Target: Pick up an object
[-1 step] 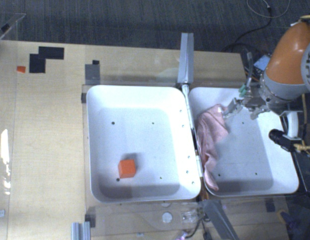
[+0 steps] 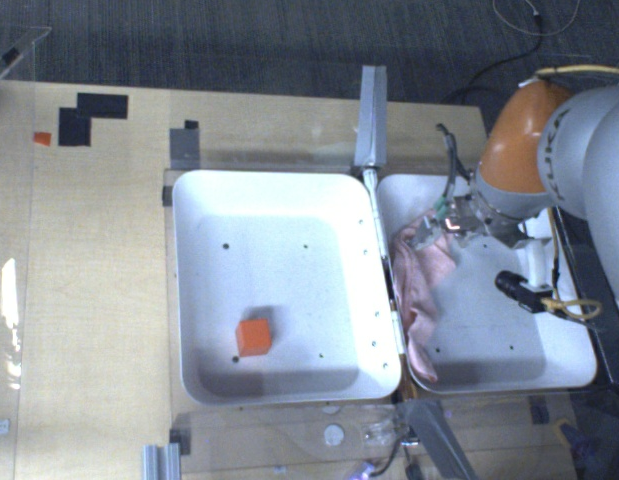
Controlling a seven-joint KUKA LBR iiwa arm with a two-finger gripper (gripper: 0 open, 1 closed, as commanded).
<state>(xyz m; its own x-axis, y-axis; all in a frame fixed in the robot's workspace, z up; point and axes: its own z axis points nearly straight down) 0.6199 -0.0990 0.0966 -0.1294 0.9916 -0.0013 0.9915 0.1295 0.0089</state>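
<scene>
Pink cloth (image 2: 421,288): crumpled, lying along the 9 o'clock wall of the right bin (image 2: 489,333), running from 11 o'clock down to 7 o'clock. Gripper (image 2: 452,218): positioned at the cloth's 1 o'clock end, at or touching its upper folds; whether it is clenched or released cannot be told. Orange cube (image 2: 254,337): in the left bin (image 2: 289,218), toward 7 o'clock, well apart from the gripper. Both bins rest on a pale wooden bench (image 2: 89,298); black blocks (image 2: 87,117) sit at its 10 o'clock. Dark carpet (image 2: 239,18) borders at 12 o'clock.
</scene>
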